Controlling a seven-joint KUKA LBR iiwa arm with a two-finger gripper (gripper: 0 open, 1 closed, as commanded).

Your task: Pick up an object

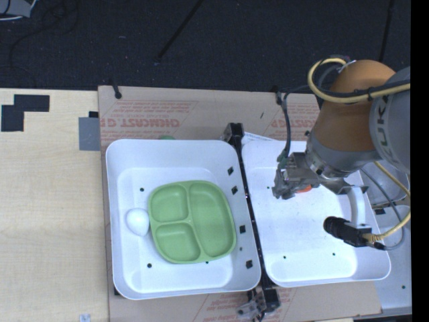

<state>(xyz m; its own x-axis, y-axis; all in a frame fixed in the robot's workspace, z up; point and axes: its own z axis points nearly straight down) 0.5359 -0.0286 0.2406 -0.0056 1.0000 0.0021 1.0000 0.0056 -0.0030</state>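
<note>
A green plate with three compartments lies in the left bin. A small white ball rests against the plate's left edge. My gripper hangs low over the upper middle of the right bin. A small orange-red thing shows just to the right of the gripper; most of it is hidden by the wrist, and I cannot tell whether it is held.
A black divider runs between the two bins. The bins sit on a cardboard sheet on the wooden bench. The arm's grey and orange body covers the right bin's upper right corner.
</note>
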